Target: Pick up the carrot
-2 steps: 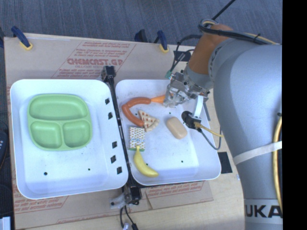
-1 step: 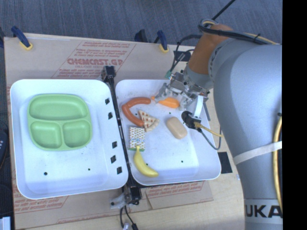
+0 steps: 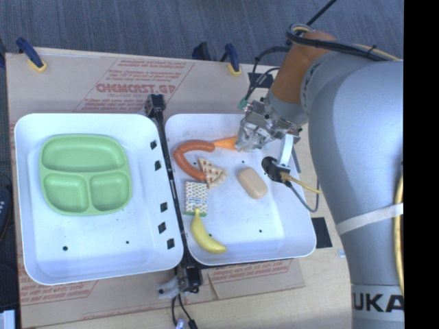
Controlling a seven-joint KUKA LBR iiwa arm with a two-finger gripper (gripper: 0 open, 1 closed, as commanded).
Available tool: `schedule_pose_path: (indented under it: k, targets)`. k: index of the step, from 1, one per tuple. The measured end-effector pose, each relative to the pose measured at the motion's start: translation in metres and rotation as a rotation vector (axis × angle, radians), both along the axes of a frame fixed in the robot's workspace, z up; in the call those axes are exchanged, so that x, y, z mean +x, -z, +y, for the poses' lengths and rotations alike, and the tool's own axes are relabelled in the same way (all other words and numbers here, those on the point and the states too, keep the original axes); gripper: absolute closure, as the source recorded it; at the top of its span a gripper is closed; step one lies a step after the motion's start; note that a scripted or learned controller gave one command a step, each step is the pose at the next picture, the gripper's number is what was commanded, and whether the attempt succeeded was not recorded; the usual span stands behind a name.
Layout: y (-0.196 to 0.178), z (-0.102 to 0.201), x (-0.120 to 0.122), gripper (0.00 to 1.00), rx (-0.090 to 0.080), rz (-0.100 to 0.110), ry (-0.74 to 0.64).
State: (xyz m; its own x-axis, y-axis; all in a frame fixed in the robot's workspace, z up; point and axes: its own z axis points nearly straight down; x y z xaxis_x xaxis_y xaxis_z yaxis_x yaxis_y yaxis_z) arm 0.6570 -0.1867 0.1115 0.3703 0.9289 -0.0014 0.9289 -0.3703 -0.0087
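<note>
Locating carrot: seen in the right bin, at its far side, beside the curved sausage.
Gripper: lowered over the carrot's right end; finger state cannot be told.
Left bin: green divided plate is held.

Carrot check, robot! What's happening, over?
Metal two-finger gripper down in right white bin, at the carrot's thick end. Small orange carrot lying on bin floor, grip unconfirmed. Curved reddish-orange sausage touching carrot's tip.
</note>
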Motion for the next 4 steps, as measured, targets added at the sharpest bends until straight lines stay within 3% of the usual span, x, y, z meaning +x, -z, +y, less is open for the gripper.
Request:
schedule_pose_path:
  k: [1, 2, 3, 4]
  targets:
    - [0.020, 0.047, -0.088, 1.00, 0.002, -0.004, -0.361]
    - [-0.116, 0.028, -0.050, 1.00, 0.000, -0.008, -0.658]
    - [-0.101, 0.078, -0.107, 1.00, 0.003, -0.005, -0.653]
    - [-0.115, 0.116, -0.073, 1.00, 0.000, -0.007, -0.426]
